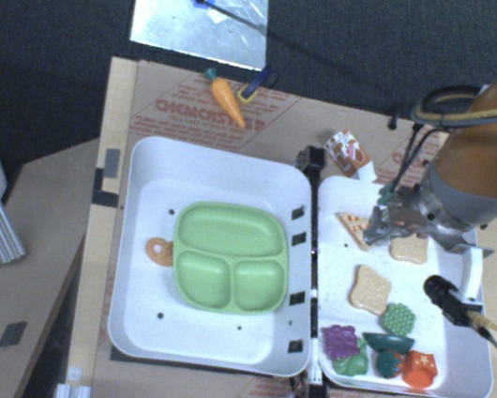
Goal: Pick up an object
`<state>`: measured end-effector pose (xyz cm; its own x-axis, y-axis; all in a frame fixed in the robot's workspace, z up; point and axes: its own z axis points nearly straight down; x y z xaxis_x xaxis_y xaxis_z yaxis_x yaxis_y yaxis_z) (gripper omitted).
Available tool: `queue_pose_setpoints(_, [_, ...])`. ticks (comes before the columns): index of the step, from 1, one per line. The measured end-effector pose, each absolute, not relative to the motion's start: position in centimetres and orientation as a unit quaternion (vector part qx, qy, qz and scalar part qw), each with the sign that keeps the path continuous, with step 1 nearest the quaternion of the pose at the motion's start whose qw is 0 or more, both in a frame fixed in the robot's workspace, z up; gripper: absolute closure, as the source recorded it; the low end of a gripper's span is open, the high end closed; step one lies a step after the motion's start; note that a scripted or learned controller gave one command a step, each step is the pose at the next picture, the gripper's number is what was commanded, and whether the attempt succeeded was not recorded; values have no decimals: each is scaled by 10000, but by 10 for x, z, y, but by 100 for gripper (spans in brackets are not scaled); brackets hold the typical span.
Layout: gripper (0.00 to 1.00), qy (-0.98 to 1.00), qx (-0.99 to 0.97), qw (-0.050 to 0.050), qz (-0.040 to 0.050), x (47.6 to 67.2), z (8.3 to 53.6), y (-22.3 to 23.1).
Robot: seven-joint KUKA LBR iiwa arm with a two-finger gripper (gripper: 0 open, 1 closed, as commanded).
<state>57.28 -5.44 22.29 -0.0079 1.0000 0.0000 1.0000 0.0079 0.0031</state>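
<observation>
My gripper (379,228) hangs low over the back part of the right bin (477,362). It is right beside a toy pizza slice (352,227) on its left and a pale bread piece (409,249) on its right. Whether it touches either one is hidden by the wrist. Farther forward in the same bin lie a toast slice (370,289), a green knobbly ball (397,318), purple grapes (341,337), a dark teal piece (387,343) and an orange-red piece (421,368).
The left bin (152,176) holds a green divided plate (227,256) and a small orange ring (160,251). A toy carrot (226,101) and a wrapped snack (345,151) lie behind the bins. A black cylinder with a cable (445,298) juts over the right bin.
</observation>
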Motion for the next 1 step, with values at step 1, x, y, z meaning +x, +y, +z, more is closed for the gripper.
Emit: queue_pose_setpoints(1, [100,7105,7037,9,20,591,234,-3])
